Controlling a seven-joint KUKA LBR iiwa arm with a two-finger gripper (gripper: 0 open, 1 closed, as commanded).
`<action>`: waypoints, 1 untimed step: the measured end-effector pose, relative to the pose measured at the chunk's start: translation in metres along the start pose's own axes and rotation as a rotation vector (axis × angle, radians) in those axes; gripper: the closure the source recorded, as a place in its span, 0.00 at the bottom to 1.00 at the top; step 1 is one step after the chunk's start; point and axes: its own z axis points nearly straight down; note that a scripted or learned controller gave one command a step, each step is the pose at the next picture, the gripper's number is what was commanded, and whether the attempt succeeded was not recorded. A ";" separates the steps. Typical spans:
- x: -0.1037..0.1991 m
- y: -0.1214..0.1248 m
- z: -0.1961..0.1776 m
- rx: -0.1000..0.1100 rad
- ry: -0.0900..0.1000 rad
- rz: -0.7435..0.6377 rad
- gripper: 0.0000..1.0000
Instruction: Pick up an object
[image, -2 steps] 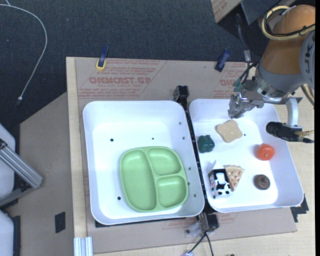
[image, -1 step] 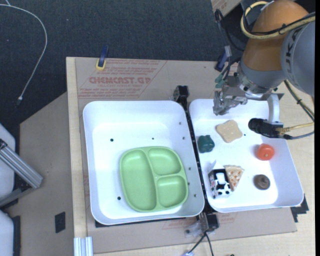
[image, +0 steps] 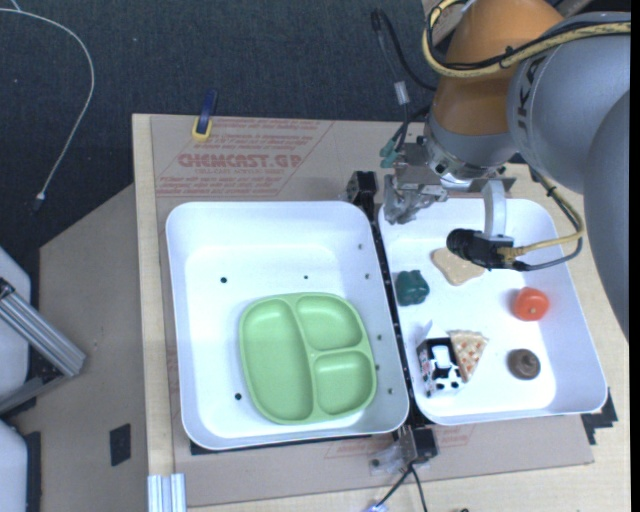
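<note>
Near the right bin's (image: 575, 395) back-left corner, gripper (image: 405, 205) state cannot be determined; recommend centring squarely above teal object (image: 411, 288) before descent.

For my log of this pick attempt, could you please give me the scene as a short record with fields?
left bin: holds a green divided plate
right bin: teal block, tan piece, orange ball, pizza slice toy, brown round piece, black-and-white toy
arm: enters from the right, over the right bin's far end
claw: above the far left corner of the right bin, nothing visibly held
</note>
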 end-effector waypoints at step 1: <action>0.061 -0.004 -0.001 0.000 0.000 0.000 1.00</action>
